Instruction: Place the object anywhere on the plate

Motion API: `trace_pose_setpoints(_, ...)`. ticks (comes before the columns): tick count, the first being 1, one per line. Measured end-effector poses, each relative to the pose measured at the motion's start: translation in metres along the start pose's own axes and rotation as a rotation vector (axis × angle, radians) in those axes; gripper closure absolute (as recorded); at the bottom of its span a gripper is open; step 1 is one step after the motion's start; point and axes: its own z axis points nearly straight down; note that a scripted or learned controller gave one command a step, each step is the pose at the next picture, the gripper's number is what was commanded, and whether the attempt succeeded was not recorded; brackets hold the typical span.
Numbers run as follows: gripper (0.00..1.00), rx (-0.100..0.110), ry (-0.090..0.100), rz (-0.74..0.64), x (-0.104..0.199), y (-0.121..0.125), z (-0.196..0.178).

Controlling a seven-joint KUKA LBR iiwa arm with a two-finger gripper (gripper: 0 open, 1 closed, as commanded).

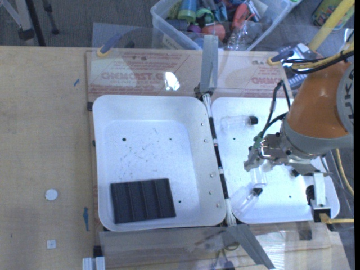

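While the grey arm (320, 114) with its orange band reaches in from the right of the frame, its pincer (257, 170) hangs over the right bin (281, 207), a little left of that bin's middle. Whether the pincer is apart or together cannot be told from this slant, since its tip blurs into the bright white floor and dark cables cross above it. A clear object (246, 198) with a small dark end lies on the floor of the right bin, in its lower left corner. It sits just below the pincer in the frame and slightly to the left. Whether the two touch cannot be made out, and nothing can be seen clamped in the pincer. A second clear piece (239, 121) with a dark cap lies near the upper left corner of the same bin, well apart from the pincer and above it in the frame. The plate (142, 199), a dark ribbed rectangle, lies flat in the lower left part of the left bin (146, 128), with the wall between the bins separating it from the clear object. Left of the bins, on the bare wooden bench (39, 122), sits a small white disc (51, 194). At the top of the frame stands a clear tub (225, 13) full of coloured items.
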Motion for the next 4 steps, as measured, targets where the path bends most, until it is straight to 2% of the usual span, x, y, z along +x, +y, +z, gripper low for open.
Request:
trace_pose_setpoints(1,1.0,0.002,-0.001,0.206,0.087,0.029,0.029)
trace_pose_setpoints(2,1.0,-0.021,0.006,0.196,0.117,0.061,0.061)
trace_pose_setpoints(3,1.0,-0.006,-0.014,0.172,0.13,0.07,0.068)
trace_pose_setpoints(4,1.0,-0.001,-0.024,0.173,0.133,0.072,0.068)
